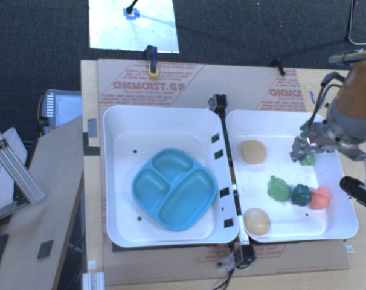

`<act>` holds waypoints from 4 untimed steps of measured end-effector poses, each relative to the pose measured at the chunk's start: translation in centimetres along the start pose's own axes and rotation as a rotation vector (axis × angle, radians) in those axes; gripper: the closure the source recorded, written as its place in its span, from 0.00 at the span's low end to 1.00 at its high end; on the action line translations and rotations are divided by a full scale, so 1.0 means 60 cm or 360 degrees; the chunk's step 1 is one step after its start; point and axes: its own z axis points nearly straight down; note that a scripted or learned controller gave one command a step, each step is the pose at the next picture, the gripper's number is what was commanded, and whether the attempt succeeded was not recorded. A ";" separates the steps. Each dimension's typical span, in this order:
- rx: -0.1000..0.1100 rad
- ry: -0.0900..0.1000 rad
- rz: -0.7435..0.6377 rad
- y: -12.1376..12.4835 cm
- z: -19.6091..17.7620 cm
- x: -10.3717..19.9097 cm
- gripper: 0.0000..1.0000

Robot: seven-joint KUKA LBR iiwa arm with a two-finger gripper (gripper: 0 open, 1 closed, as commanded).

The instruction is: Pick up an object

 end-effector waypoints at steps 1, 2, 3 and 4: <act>0.0004 0.0004 -0.0010 0.039 0.011 0.098 1.00; 0.0005 0.0005 -0.0009 0.078 0.010 0.169 1.00; 0.0006 0.0005 -0.0010 0.103 0.025 0.268 1.00; 0.0005 0.0006 -0.0008 0.132 0.016 0.340 1.00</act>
